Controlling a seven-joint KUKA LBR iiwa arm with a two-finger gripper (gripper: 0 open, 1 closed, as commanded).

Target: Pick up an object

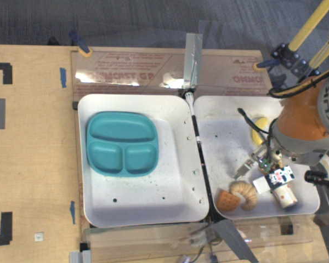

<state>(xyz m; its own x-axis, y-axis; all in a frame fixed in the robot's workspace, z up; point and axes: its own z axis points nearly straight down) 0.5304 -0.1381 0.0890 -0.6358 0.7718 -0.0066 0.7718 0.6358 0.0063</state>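
White, shallow, round-cornered bins sit side by side on a pale wooden bench (27, 163). The left bin (170, 185) holds a smooth teal plate (122, 143), a rounded rectangle moulded into three compartments, lying flat toward the bin's left side. The right bin (222, 141) holds the loose objects for picking. A glossy yellow rounded piece (257, 126) lies near its far side, partly hidden by the arm (301, 122). A ridged, tan, shell-like piece (245, 192) touches an orange wedge (227, 201) at the near wall. A small pale cylinder (285, 193) with a white, dark-marked label lies tilted just to their right. The metallic gripper (255, 166) is just above the ridged piece and the cylinder; whether it is spread or closed cannot be told.
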